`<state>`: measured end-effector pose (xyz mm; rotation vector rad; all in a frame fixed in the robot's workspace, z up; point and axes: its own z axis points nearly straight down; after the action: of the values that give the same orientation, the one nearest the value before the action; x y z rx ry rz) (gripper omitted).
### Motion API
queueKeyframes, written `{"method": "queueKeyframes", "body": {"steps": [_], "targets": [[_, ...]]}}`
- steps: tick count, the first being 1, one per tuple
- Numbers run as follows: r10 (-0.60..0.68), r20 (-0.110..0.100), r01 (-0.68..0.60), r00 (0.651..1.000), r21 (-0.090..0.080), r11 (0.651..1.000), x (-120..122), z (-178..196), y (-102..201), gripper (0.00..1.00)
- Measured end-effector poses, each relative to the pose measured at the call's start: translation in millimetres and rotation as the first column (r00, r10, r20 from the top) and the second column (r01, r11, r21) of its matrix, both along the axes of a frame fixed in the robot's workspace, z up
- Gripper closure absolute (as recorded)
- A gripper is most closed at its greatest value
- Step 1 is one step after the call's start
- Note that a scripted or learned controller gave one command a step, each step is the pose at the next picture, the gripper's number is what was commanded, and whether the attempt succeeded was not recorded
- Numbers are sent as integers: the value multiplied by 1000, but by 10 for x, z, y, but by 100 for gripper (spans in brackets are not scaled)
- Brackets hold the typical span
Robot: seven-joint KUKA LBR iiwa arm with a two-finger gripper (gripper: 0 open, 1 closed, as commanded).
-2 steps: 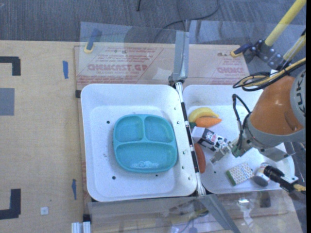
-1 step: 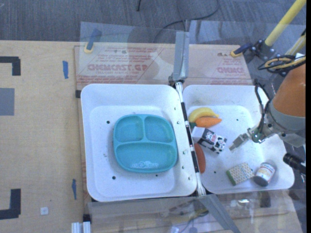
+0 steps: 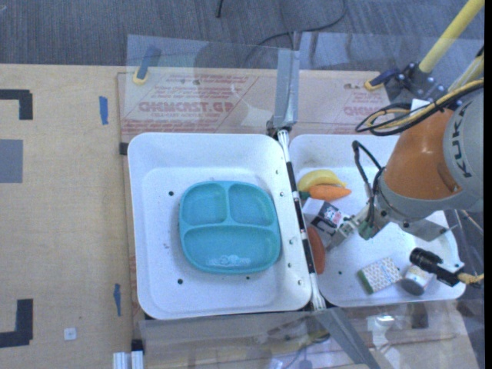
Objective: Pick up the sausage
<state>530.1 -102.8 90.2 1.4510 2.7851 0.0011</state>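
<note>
The sausage (image 3: pixel 316 252), reddish-brown and short, lies along the left wall of the right bin (image 3: pixel 346 146), near the bin's front. My gripper (image 3: pixel 329 223) hangs low in that bin, just above and slightly right of the sausage's upper end. Nothing can be seen in its grasp. The grey arm with its orange band reaches in from the right and hides part of the bin floor.
A yellow banana (image 3: pixel 319 179) and an orange carrot (image 3: pixel 330 193) lie just behind the gripper. A speckled sponge block (image 3: pixel 379 274) and a dark cylinder (image 3: pixel 421 271) sit at the bin's front right. The left bin (image 3: pixel 154 206) holds a teal divided plate (image 3: pixel 228 227).
</note>
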Motion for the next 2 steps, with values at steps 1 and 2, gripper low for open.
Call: {"method": "queueKeyframes", "body": {"steps": [1,2], "targets": [[91,-2,-91,996,0,996,-209,924,461,0],[77,-5,-77,997,1,997,-500,921,921,0]]}}
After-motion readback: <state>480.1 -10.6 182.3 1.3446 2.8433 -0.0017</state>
